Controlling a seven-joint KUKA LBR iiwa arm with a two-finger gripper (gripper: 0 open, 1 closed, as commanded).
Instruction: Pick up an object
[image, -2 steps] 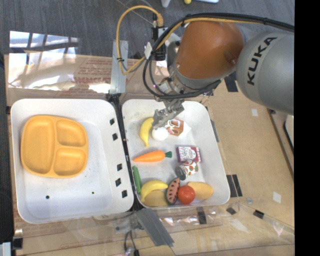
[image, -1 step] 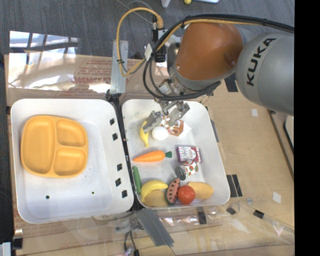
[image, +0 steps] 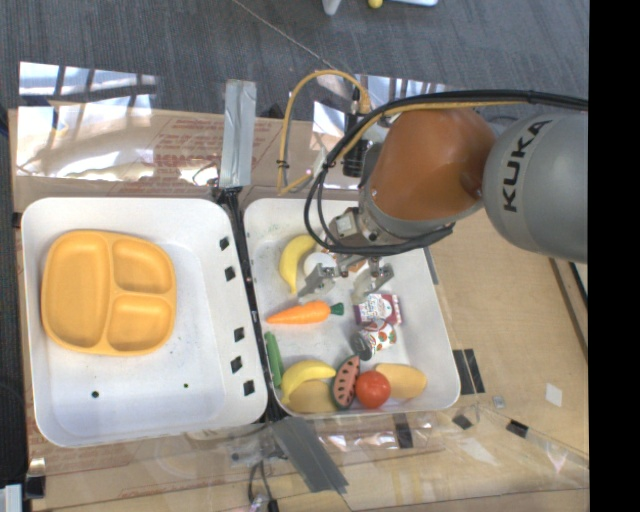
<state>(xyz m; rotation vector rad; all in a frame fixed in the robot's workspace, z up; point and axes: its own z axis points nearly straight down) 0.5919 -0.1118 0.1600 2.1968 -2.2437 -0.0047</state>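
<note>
Tomato (image: 373, 389), carrot (image: 298, 314), banana (image: 293, 259) fill right bin (image: 440, 340); yellow tray (image: 108, 291) occupies left bin (image: 130, 415).

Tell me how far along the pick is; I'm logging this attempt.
Done: the arm has reached over the right bin. In hand: the gripper hangs open between the banana and the carrot, with nothing between its fingers. Left: closing on a toy and lifting it. The yellow tray lies in the left bin.
</note>
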